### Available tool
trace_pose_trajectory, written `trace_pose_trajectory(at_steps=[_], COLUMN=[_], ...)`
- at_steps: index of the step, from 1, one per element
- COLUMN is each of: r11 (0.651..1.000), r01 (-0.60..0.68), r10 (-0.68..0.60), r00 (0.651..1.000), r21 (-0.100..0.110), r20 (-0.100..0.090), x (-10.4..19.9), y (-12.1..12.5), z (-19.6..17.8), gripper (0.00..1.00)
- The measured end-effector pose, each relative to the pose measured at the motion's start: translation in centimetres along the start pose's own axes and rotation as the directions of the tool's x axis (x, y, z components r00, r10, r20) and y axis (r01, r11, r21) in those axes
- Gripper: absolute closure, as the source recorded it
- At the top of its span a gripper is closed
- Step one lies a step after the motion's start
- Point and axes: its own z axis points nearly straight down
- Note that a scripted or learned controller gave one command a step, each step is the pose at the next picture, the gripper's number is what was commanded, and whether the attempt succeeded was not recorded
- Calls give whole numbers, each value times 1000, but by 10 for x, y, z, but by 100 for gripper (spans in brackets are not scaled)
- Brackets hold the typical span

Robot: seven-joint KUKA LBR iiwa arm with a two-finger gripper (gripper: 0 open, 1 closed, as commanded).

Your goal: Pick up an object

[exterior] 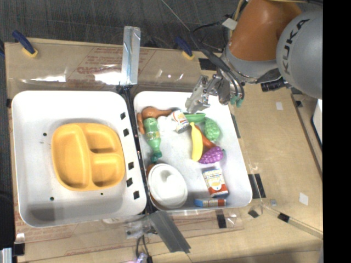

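My gripper [198,98] hangs over the far edge of the right bin [241,163], its metal fingers [193,102] pointing down-left with nothing seen between them. Just below it lie a small white packet [180,120], a green strip [194,116] and a green leafy toy [211,129]. A banana [196,142] lies in the bin's middle with purple grapes [211,156] beside it. A green bottle [152,137] and a brown toy [151,114] sit at the bin's left side.
The left bin [27,119] holds a yellow divided tray [88,155]. In the right bin's near part are a white bowl [167,185], a small juice carton [215,181] and a marker [209,203]. The arm's orange band [258,29] looms at the upper right.
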Motion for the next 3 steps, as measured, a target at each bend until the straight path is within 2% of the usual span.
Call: trace_pose_trajectory(at_steps=[3], r11=[1000], r01=[8], r10=[-8], r00=[1000], r21=[2], r20=[11], x=[-3], y=[1], z=[-34], gripper=[100])
